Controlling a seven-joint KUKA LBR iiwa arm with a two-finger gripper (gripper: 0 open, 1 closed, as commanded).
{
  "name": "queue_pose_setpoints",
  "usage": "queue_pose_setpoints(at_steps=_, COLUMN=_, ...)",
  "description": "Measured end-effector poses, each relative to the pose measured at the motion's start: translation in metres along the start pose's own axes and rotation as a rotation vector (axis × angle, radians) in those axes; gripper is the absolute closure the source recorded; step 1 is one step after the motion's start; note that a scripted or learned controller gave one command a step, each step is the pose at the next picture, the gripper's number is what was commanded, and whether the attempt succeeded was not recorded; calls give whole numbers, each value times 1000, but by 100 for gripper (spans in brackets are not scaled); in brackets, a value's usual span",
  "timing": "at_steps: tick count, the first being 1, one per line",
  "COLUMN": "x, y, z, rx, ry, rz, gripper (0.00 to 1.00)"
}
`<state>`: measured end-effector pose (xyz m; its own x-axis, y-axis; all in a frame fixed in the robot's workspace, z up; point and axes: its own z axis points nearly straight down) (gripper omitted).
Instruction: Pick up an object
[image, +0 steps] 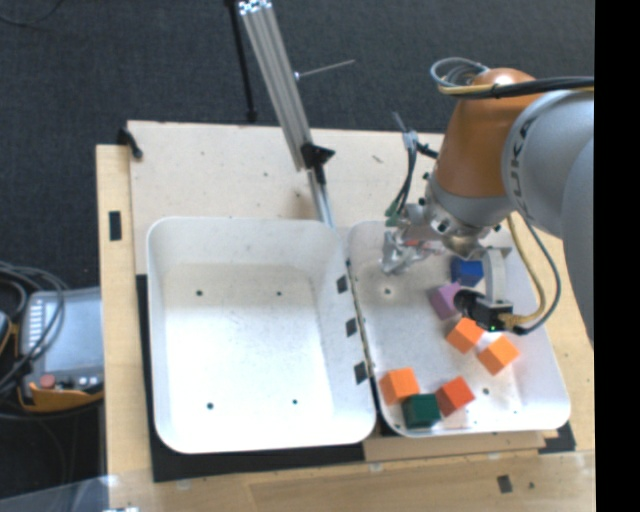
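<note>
Here the pincer (398, 250) hangs low over the far end of the right bin (545, 400), above bare floor near the divider between the two bins. Nothing sits between its fingers, but whether they are spread or pressed together I cannot tell. The blocks all lie in that same bin: a blue block (466, 270) and a purple block (445, 298) just to the arm's side of the pincer, then two orange blocks (464, 334) touching or nearly so, and a cluster by the near rim of an orange block (401, 383), a green block (421, 409) and a red block (456, 394). The left bin (175, 240) holds none. The likely failure is a descent onto empty floor, since the pincer looks offset from every block. Among the crowded blocks, a finger could land on a neighbour and push the target aside.
</note>
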<state>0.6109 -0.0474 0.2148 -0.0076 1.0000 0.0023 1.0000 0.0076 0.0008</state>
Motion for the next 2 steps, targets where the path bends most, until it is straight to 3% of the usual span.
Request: queue_pose_setpoints(at_steps=2, x=116, y=-45, z=-9, rx=3, ry=0, rz=-2, gripper=100)
